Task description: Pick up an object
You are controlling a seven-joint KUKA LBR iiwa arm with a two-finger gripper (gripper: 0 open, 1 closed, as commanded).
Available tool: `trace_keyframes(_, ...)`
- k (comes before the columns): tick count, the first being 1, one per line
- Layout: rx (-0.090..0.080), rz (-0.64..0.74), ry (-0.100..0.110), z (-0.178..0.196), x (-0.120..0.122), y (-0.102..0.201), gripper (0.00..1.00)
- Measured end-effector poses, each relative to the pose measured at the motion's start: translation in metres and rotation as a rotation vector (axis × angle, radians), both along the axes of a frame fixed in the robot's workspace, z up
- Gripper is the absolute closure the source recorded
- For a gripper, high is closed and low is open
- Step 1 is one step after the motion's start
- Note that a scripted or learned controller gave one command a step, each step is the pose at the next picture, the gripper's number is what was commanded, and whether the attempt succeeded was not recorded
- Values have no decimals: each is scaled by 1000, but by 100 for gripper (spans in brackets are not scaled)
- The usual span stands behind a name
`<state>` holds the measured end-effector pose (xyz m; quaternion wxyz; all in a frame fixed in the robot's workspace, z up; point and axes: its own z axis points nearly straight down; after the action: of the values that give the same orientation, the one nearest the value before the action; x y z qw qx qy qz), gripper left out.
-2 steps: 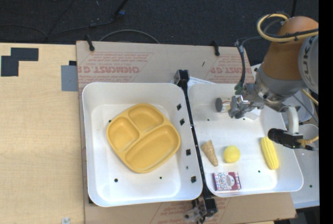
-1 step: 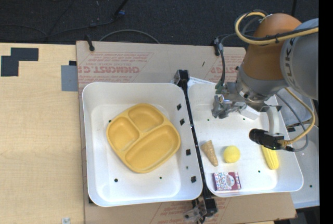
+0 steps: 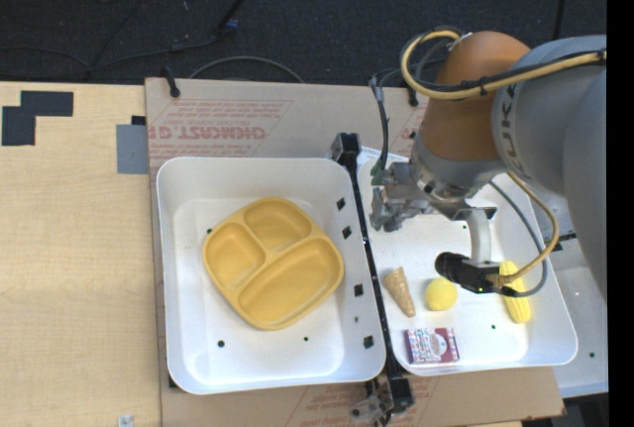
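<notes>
My gripper (image 3: 389, 215) hangs low over the far left part of the right bin (image 3: 555, 341), close to the divider between the bins. Nothing shows in its grasp. In front of it on the bin floor lie a tan ice-cream cone (image 3: 400, 290), a small yellow ball (image 3: 441, 294), a yellow corn cob (image 3: 515, 296) and a pink-and-white packet (image 3: 431, 345). The cone is the nearest of these, a short way toward the front of the bin. The orange band and grey arm cover the bin's far right part.
The left bin (image 3: 178, 217) holds a yellow divided plate (image 3: 272, 262), lying tilted. A black fitting (image 3: 464, 269) on a grey bracket and yellow cable hangs from the arm between the ball and the corn. The divider rail (image 3: 359, 247) runs beside the gripper.
</notes>
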<state>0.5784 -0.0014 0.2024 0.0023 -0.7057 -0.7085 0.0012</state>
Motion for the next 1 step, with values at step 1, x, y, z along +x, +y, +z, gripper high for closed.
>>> trace_keyframes(1,-1,-1,-1,-2,-1,45,100)
